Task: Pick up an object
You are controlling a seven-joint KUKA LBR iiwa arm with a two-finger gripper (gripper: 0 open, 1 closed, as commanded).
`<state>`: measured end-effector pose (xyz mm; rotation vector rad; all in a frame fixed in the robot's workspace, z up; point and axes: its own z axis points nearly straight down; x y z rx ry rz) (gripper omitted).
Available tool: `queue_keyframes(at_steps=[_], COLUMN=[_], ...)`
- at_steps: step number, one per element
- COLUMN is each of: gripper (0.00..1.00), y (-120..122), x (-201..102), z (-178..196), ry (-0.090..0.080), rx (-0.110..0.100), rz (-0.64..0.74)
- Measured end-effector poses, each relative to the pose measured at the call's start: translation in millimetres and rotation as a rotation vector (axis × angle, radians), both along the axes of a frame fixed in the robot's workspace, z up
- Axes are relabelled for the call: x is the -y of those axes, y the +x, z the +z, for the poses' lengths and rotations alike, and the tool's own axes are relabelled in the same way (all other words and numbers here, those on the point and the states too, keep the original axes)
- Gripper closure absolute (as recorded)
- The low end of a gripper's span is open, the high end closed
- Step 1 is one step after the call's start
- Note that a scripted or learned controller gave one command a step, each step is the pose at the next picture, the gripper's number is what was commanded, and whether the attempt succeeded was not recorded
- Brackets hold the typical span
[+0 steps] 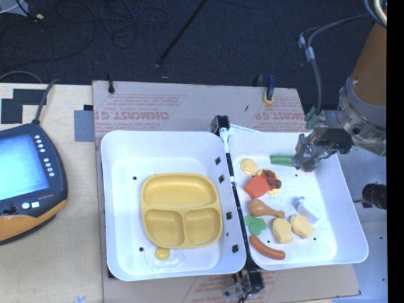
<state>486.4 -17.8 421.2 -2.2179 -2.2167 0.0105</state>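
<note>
From the overhead camera, nearest me along the close edge of the right bin [353,248] I see a red sausage [267,249], with a green leafy piece [255,224] just beyond it and two pale yellow chunks [292,228] to its right. Farther in lie a brown drumstick [265,209], a small grey piece [300,203], a red wedge [257,185] touching a dark berry cluster [273,180], and a small yellow piece [249,166]. A green stick [281,160] sits toward the far side, its right end just beside the pincer [305,161].

The pincer hangs low at the far right of that bin, next to the stick's end. I cannot tell whether it is spread or closed, and I see nothing held in it.

The left bin [120,169] carries a yellow divided plate [182,208] and a small yellow lump [163,253] near its close edge. A tablet-like pendant [28,175] rests on the counter [76,257] at far left.

My worry: if the green stick is the target, the pincer looks set at its very tip, so a close could pinch the end and flick it away, or miss entirely. The bin's far wall is also near, and a descent there might scrape it.
</note>
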Motion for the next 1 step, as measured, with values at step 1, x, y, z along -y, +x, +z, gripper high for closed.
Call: queue_keyframes(at_steps=[1], gripper=[1.0], y=[-10.9], x=[-65.1], z=[0.7], ry=[0.001], rx=[0.004], rz=[0.007])
